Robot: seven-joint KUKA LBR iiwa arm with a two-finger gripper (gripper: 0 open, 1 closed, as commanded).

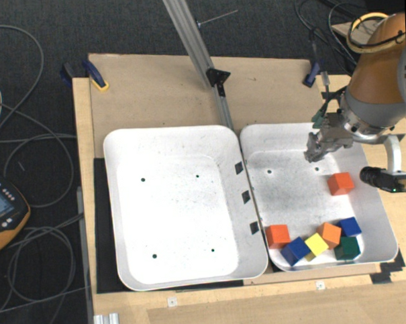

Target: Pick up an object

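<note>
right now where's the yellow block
In the camera view, the yellow block lies in the right bin, in the cluster at its near edge, between a blue block and an orange block.

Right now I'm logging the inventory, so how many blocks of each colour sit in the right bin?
Orange blocks: 3
Blue blocks: 2
Yellow blocks: 1
Green blocks: 1
Total: 7, all in the right bin.

Wooden bench (159, 79) — two white bins side by side: left bin (117, 195), right bin (283, 141).
</note>
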